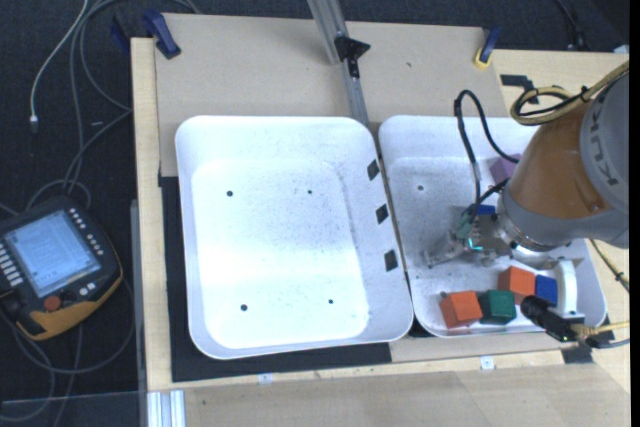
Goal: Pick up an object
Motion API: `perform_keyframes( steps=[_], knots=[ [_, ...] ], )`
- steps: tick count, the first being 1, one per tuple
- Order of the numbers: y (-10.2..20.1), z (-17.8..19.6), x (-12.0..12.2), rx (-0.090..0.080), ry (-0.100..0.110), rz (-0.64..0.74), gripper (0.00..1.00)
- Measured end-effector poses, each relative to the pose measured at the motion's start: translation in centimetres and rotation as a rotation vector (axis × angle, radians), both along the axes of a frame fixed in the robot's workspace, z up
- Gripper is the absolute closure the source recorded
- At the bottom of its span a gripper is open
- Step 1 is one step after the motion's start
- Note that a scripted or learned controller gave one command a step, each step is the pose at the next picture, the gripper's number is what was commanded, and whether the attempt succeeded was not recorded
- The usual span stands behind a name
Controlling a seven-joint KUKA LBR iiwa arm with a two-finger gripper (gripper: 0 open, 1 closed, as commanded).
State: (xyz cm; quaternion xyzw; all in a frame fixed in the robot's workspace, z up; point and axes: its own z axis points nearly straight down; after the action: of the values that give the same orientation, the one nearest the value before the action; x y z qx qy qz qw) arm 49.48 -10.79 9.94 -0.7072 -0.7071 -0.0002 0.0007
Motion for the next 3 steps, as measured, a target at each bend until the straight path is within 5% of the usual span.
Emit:
perform_keyframes(
  steps=[1,2,3],
  knots=[
    [-6.2,0.1,4.9,-0.006,-0.006,-0.002,0.0],
    [-5.9,1.1,4.8,-0.003,-0.004,0.002,1.0],
    [-5.8,2.1,4.8,-0.003,-0.005,0.003,1.0]
  ],
)
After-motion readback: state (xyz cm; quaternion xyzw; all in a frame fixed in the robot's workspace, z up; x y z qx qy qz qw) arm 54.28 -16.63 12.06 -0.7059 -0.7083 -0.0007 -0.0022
